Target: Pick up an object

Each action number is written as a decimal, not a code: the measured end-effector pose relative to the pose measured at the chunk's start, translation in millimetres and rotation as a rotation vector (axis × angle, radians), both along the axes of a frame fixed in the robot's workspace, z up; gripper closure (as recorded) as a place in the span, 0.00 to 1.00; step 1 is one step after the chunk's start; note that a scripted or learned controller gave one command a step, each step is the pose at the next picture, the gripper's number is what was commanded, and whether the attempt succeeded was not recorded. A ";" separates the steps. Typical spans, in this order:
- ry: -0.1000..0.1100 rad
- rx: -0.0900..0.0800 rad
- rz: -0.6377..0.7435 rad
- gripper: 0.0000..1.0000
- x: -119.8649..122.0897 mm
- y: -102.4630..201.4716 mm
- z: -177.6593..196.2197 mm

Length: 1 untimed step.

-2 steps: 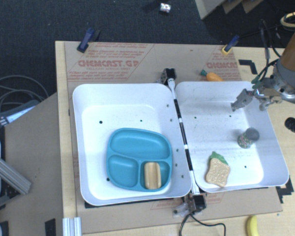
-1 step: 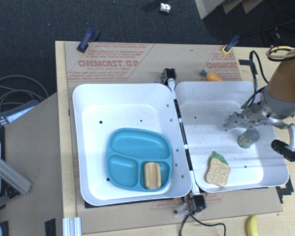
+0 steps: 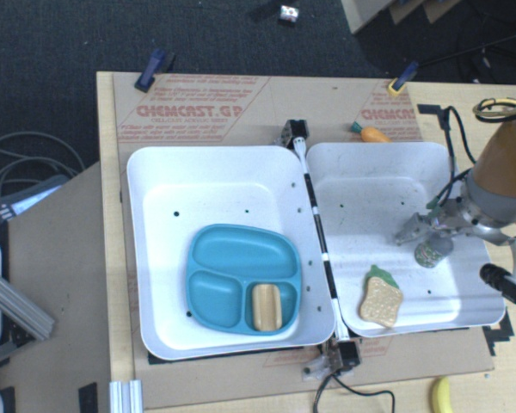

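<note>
My gripper [image 3: 423, 236] hangs low over the right bin [image 3: 361, 175], near its right side, and the grey arm with its orange band [image 3: 503, 175] comes in from the right. A small round grey-green object [image 3: 430, 254] lies directly under the gripper; whether it is held is not clear. Near the right bin's front wall lies a tan cracker-like sandwich with a green leaf [image 3: 380, 300], apart from the gripper. In the left bin [image 3: 155, 188] a blue divided plate [image 3: 232, 265] carries a tan bread piece [image 3: 266, 306] in its front right compartment.
An orange carrot-like item [image 3: 373, 133] rests on the board behind the right bin. A yellow item [image 3: 443, 395] lies at the front right of the bench. Clamps [image 3: 152, 69] hold the board's back edge, and cables [image 3: 451, 144] run beside the arm.
</note>
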State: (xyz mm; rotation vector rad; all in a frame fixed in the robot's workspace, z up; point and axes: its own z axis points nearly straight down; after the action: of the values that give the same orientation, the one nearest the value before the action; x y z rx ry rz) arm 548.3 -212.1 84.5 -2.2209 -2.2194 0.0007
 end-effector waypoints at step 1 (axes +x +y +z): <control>-0.003 -0.001 0.000 1.00 0.6 -0.1 10.2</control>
State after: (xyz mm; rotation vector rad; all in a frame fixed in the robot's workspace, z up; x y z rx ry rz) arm 548.9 -212.1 94.8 -2.2233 -2.2209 -0.0011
